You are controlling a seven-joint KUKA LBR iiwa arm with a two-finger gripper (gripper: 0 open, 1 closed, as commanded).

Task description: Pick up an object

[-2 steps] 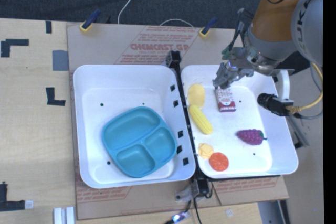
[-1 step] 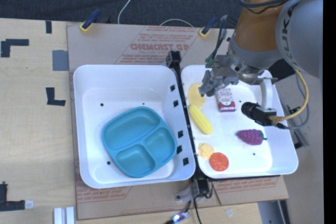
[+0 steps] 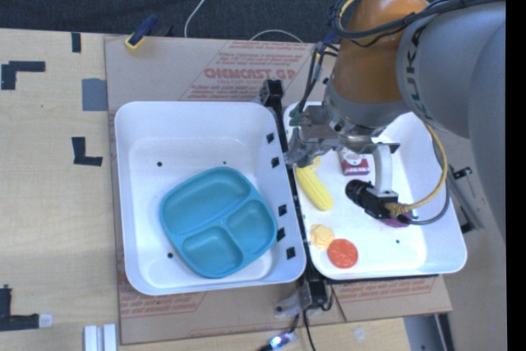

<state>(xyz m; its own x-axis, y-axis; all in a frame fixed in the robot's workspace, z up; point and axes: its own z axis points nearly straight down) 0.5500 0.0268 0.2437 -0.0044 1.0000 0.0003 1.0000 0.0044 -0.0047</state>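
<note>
Tomato: near end of right bin, beside small yellow piece.
Corn: right bin, left side.
Gripper: just above corn's far end; finger state cannot be told.
Blue tray: left bin.

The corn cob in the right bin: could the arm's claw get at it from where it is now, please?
Probably yes. The claw hangs right at the upper end of the corn cob, and nothing lies on top of it. The bin's divider wall runs close along its left, which could crowd a finger.
</note>
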